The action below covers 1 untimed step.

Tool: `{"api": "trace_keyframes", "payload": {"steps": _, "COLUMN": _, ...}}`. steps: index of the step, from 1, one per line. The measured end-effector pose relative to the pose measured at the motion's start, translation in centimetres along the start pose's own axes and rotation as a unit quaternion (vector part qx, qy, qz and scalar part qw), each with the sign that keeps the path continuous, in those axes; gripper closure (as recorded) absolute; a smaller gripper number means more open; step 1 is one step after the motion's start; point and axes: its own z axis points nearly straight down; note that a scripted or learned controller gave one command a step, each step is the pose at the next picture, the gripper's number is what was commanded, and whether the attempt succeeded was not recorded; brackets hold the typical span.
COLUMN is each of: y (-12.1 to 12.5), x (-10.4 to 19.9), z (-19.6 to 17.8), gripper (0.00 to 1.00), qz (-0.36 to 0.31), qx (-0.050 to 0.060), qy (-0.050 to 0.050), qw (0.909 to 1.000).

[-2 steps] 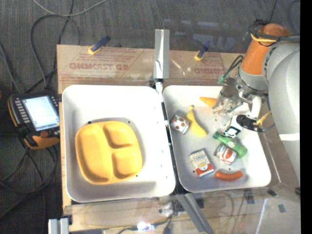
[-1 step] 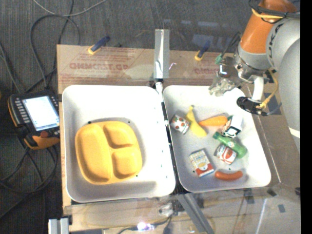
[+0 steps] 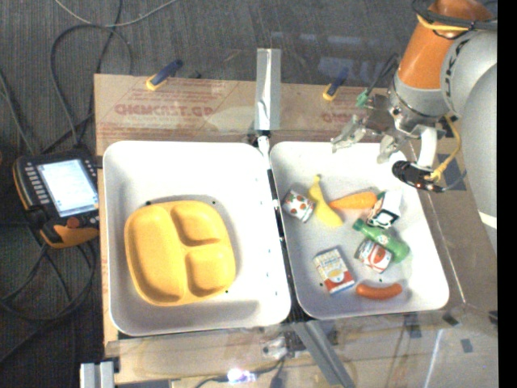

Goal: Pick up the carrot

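Two fingers are all I have, and at this moment they hang spread apart with nothing between them, my gripper (image 3: 365, 133) poised over the far rim of the right bin (image 3: 440, 293). From where my fingertips sit, the carrot (image 3: 354, 201) lies below them in the picture, toward the near side of the bench, well apart from me. It rests flat on the bin floor, its long axis running roughly across the bin, thick end toward my arm's side, tip touching or just beside the banana (image 3: 324, 208). A green bottle (image 3: 381, 239) sits just beyond the carrot, so I judge a grip across its narrow width is the safest. My wrist, with its orange band (image 3: 428, 51), slants in from the right, held high above the clutter.
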Motion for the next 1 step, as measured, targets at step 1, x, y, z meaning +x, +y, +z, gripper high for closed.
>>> {"api": "trace_keyframes", "payload": {"steps": 1, "y": 0.65, "x": -2.67, "z": -1.63, "gripper": 0.0, "qz": 0.026, "qx": 0.001, "qy": 0.002, "qw": 0.9997}}
